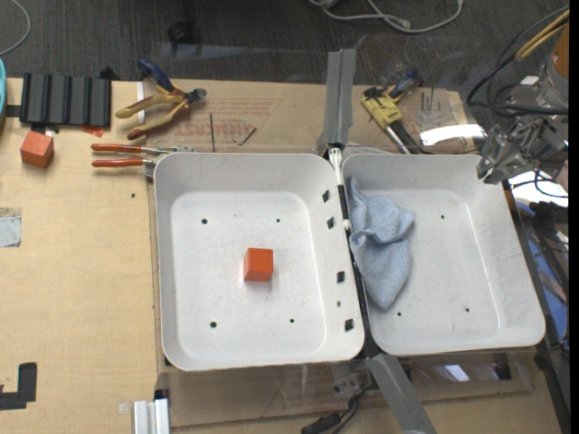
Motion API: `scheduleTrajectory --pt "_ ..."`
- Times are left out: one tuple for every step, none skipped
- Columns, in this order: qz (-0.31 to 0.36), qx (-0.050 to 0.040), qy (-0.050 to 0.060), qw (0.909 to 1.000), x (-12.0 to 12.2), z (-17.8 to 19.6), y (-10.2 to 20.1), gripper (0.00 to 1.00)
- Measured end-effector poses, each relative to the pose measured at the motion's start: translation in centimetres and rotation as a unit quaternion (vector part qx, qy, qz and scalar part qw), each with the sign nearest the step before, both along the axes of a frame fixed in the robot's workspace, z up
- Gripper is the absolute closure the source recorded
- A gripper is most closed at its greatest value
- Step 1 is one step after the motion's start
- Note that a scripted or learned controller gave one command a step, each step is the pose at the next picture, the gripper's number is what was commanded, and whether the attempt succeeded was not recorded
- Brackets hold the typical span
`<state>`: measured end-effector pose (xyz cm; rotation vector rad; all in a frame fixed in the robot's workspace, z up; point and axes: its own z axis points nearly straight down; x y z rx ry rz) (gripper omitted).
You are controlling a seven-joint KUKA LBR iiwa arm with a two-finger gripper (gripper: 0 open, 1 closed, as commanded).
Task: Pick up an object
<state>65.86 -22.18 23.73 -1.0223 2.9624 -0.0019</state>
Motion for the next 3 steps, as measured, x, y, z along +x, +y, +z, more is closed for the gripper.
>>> scheduleTrajectory --pt "0.116 -0.0001 0.001 0.9933 0.2 -0.8 0.1 1.00" --pt "0.223 -0.0006 0.001 0.9748 0.2 -1.1 0.1 1.00" --pt "0.399 -0.0014 0.000 0.9170 0.2 0.2 0.1 1.00"
